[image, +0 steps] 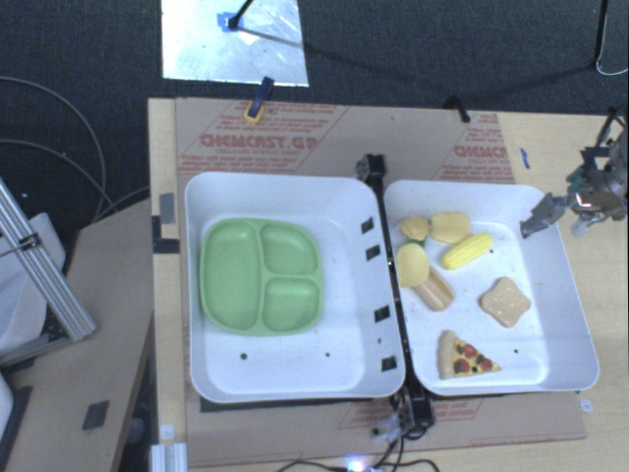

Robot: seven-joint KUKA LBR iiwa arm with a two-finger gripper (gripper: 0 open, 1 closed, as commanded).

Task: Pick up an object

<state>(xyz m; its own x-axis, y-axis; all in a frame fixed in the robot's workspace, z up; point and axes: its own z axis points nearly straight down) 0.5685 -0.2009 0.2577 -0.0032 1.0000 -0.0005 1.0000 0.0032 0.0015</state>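
Note:
The right bin (563, 264) holds several toy foods: a yellow corn cob (468, 251), two yellow lumps (450, 227) at the back, a pale yellow piece (412, 264) lying on a tan sausage (435, 291), a slice of toast (505, 302) and a pizza slice (464, 355). My gripper (575, 206) hovers over the far right rim of this bin, to the right of the corn and apart from all the food. Nothing shows in its grasp.
The left bin (285, 190) holds a green divided plate (261, 274). A black divider with clips (385, 264) runs between the bins. A silver sheet (234, 28) lies on the dark floor behind the bench, and a metal frame (39, 273) stands at the left.

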